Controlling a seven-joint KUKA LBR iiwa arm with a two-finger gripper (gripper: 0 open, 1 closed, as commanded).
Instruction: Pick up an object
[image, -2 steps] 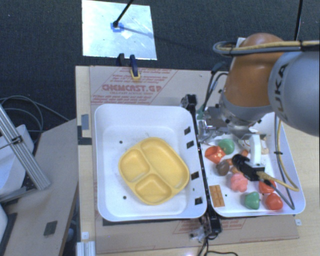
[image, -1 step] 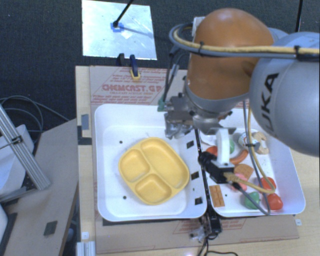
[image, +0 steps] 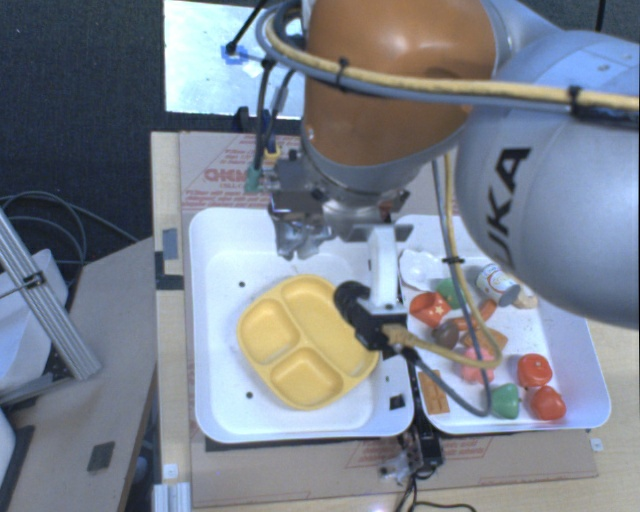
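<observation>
A yellow divided plate (image: 300, 345) lies in the left white bin (image: 212, 300), towards its right side. My gripper (image: 297, 238) hangs over the back of that bin, just beyond the plate's far edge, and nothing shows in it. The right bin (image: 588, 385) holds several small toy foods: a red-orange piece (image: 430, 307), a white piece (image: 424, 268), a small can (image: 498, 284), a pink piece (image: 478, 366), a red tomato (image: 533, 370), another red piece (image: 548, 403) and a green piece (image: 506, 400). The arm hides part of the right bin's back.
Both bins rest on a cardboard sheet (image: 215, 165) on the bench. A lower grey table (image: 90, 350) with a metal rail (image: 45, 305) stands at the left. The left bin's floor left of the plate is bare.
</observation>
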